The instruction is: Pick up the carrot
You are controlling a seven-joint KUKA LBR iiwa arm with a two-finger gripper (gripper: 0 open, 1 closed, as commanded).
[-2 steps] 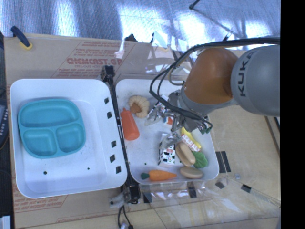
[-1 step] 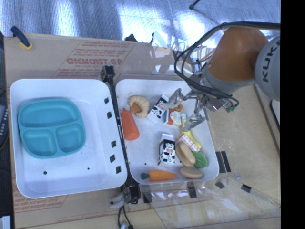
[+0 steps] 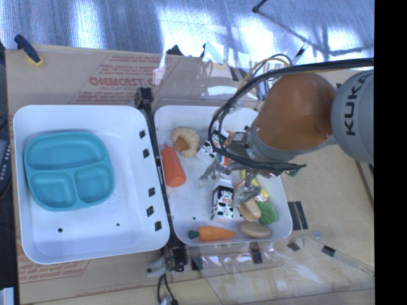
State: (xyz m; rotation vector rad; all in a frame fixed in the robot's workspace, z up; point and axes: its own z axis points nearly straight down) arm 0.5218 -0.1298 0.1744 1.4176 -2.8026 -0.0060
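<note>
The two-finger gripper hangs low over the middle of the right white bin; whether it is open or closed cannot be told. The small orange carrot with a green top lies against the near wall, beside a tan potato-like piece. The left white bin holds a turquoise divided plastic tray, with bare floor around it.

The carrot lies at the near edge of the right bin. The arm hangs over that bin. A blue plate sits in the left bin.
</note>
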